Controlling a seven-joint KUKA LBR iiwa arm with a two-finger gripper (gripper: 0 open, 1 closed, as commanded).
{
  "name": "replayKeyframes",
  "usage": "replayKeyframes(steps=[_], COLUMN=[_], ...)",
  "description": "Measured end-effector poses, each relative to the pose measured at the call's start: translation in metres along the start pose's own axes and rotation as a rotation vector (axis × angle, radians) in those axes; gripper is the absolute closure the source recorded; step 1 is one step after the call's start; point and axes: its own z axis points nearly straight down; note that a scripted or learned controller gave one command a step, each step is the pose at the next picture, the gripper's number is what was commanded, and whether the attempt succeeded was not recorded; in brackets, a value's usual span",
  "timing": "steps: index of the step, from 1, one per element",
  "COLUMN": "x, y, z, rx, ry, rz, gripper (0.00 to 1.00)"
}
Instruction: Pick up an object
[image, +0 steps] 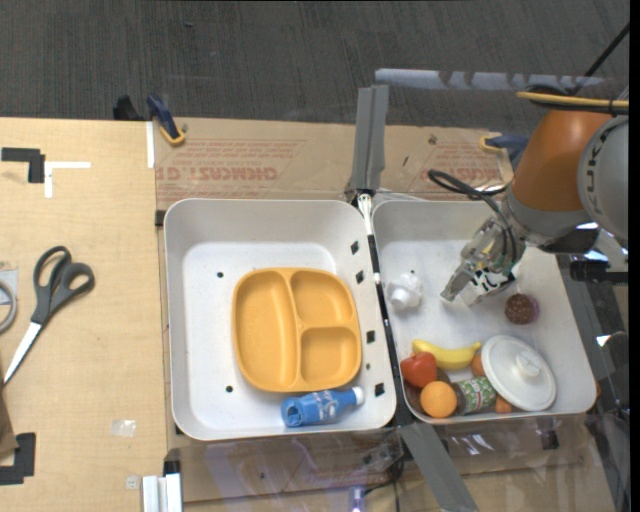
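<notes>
You are looking at the arm (575, 165) reaching in over the right bin's (440, 222) far right corner, its orange band sitting above the wrist and the wrist angling down toward the bin's middle. The gripper (478, 283) is hanging low over the bin floor, tilting toward the left edge; whether it is open or closed is not something you can tell, since a small black-and-white patterned piece is blocking the tips.

Just beside the gripper, toward the right edge, a dark red ball (520, 308) is lying on the floor. A small white object (404, 292) is resting near the bin's left edge. Along the near edge, the banana (447, 352) is lying with its long axis running left to right, touching the white lid (518, 372), with a tomato (419, 369) and an orange (438, 399) crowding beside it.

In the left bin (190, 330), a yellow divided tray (296, 328) is sitting in the middle, and a blue bottle (320, 405) is lying along the near edge.
</notes>
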Motion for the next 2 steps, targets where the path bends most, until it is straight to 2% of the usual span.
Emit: replayKeyframes(steps=[1, 2], x=[-0.001, 0.029], y=[0.001, 0.060], z=[-0.010, -0.101], rx=[0.000, -0.002], ry=[-0.004, -0.002], rz=[-0.003, 0.087], gripper=[1.00, 1.00])
